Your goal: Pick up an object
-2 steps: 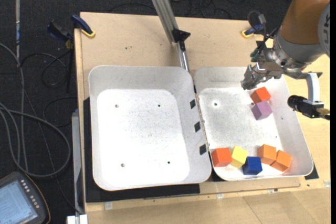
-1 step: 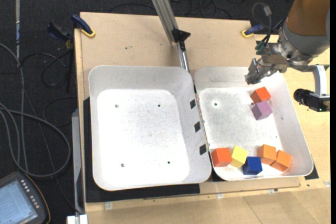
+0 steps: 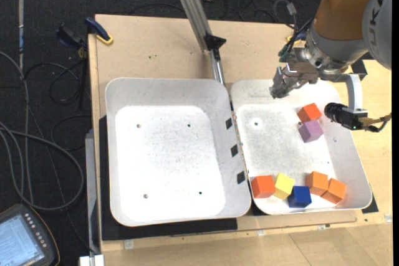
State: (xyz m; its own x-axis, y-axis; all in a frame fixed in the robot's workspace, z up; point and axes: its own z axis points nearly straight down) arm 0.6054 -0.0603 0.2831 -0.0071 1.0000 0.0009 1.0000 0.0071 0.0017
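gripper [image 3: 280, 88] over right bin's [image 3: 349, 152] far rim | grip state: cannot tell | orange block [image 3: 308, 113] near, at 4 o'clock

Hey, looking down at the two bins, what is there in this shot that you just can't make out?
- Gripper, camera view: too dark and small to tell its state.
- Arm: cut off by the top and right edges.
- Right bin: far rim partly hidden by the gripper.
- Rear orange cube: partly hidden by the orange cube in front.
- Screen: cut off by the bottom-left corner.
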